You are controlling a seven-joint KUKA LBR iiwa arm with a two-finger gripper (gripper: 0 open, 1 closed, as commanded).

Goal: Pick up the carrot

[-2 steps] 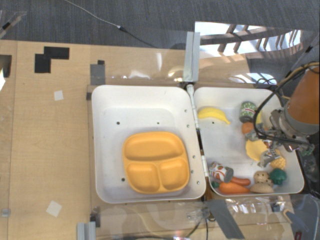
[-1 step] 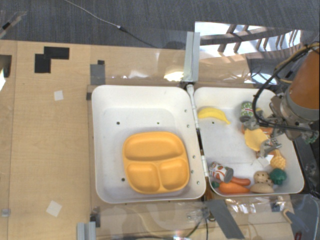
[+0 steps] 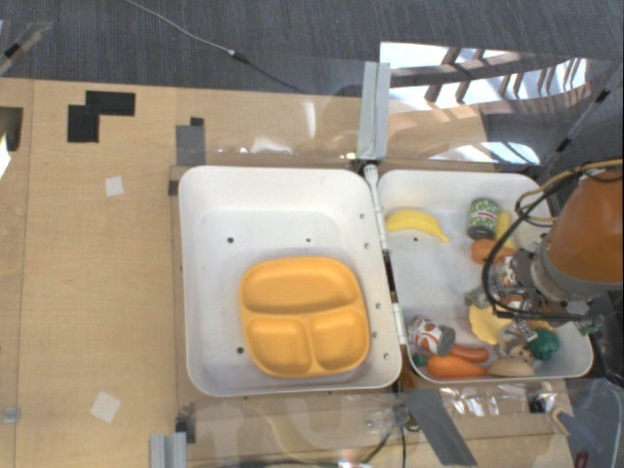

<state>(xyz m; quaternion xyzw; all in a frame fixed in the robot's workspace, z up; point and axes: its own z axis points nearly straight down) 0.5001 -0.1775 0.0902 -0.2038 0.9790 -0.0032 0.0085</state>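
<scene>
The carrot point(image 3: 454, 367) is an orange tapered piece lying flat along the front wall of the right bin point(image 3: 429, 271), near its front left corner. A red sausage-like piece point(image 3: 469, 353) lies right behind it and touches it. My gripper point(image 3: 516, 332) hangs low over the right part of this bin, under the orange wrist band, about a hand's width right of the carrot. It is above a yellow wedge point(image 3: 483, 324) and beside a dark green piece point(image 3: 544, 344). Cables and the wrist hide its tips. Nothing is seen lifted.
The right bin also holds a banana point(image 3: 417, 224), a green can point(image 3: 482, 217), an orange fruit point(image 3: 485, 251), a small tipped can point(image 3: 429, 336) and a beige lump point(image 3: 510, 366). A yellow divided plate point(image 3: 304, 315) sits in the left bin point(image 3: 214, 261).
</scene>
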